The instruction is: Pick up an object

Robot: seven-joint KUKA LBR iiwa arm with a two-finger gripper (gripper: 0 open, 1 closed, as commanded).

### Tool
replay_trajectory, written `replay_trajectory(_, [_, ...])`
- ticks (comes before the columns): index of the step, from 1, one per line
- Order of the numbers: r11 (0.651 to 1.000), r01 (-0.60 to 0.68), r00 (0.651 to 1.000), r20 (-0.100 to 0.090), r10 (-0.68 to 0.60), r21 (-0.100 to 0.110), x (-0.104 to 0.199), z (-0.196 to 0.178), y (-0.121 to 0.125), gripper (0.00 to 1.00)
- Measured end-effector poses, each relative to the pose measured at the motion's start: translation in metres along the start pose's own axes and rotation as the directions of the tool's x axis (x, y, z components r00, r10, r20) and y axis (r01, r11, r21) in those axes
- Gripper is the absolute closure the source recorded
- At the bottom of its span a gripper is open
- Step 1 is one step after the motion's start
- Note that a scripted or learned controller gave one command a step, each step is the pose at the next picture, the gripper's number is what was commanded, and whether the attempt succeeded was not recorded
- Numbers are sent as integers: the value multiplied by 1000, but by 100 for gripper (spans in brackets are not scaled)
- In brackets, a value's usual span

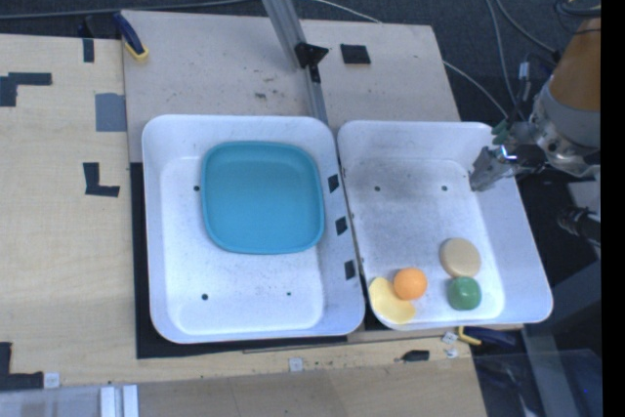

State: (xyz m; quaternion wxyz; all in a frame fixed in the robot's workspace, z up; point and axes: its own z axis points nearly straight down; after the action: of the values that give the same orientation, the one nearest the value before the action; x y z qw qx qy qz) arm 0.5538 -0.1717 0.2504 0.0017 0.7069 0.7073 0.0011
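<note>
Beside right bin (508, 210), arm (571, 103), no legible writing

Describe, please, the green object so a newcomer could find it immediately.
Start at the right-hand white bin and go to its near corner, where four small items cluster. The green ball sits rightmost, just below the beige oval piece and right of the orange ball; it alone is green.

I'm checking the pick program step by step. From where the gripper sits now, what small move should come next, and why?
Probably a short move toward the near edge of the right bin. The gripper sits at that bin's right rim with nothing between its fingers, while the beige ball, green ball and orange ball cluster at the near edge.
</note>
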Motion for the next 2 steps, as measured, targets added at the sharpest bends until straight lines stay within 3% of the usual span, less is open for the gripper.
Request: replay_trajectory(2, [1000,4,1000,-2,-4,5,98,18,40,100])
